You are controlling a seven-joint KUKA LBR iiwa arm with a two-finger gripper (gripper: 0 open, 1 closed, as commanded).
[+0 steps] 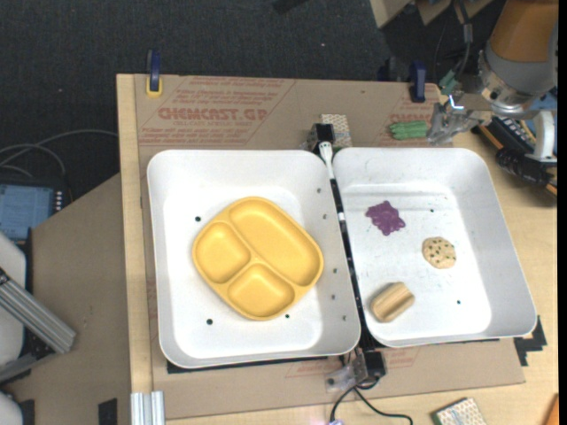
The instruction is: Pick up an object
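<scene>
Lying near the right white bin's (pixel 496 204) front edge, the tan bread-roll-shaped piece (pixel 392 301) runs diagonally, while whether the gripper (pixel 446 124) is spread cannot be told.

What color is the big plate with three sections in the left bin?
The divided plate is yellow all over, with no pattern. It shows clearly in the camera view.

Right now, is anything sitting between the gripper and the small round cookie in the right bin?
Nothing visible. The gripper is beyond the right white bin's far rim; the cookie lies exposed.
</scene>
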